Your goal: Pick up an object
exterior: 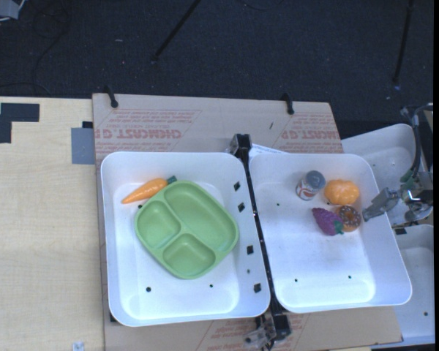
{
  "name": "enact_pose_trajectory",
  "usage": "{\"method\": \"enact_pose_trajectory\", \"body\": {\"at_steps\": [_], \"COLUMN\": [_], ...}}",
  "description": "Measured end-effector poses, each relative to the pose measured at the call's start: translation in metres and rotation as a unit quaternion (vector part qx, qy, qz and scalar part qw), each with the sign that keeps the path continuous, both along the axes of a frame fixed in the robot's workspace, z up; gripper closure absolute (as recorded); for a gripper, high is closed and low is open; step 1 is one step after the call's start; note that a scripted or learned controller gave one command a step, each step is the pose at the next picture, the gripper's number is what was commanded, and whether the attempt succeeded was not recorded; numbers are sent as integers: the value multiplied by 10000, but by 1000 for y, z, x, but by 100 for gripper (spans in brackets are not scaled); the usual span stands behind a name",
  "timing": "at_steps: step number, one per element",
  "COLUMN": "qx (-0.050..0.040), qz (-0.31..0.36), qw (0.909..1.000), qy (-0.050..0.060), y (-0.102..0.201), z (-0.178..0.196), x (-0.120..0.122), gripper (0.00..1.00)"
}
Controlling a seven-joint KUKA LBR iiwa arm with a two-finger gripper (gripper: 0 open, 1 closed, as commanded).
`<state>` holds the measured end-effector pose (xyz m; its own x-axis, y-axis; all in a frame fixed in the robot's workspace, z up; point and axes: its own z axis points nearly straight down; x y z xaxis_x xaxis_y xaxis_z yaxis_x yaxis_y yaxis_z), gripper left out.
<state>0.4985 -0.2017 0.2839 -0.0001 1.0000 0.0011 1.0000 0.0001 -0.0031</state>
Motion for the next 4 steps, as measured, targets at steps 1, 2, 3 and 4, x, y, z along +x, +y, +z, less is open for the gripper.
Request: {"method": "enact_pose_trajectory", "body": {"at_steps": [1,2,3,4], "qx": [9,13,10,7], "qz": [-1,-1,-2,-21], "qw": [10000,10000,10000,10000], "qy": [26,28,19,7], "y": [-1,1,0,-1], "z": [-63,-122,-166,-153], "x": [5,-5,-9,-9], "gripper": [0,0,0,100]}}
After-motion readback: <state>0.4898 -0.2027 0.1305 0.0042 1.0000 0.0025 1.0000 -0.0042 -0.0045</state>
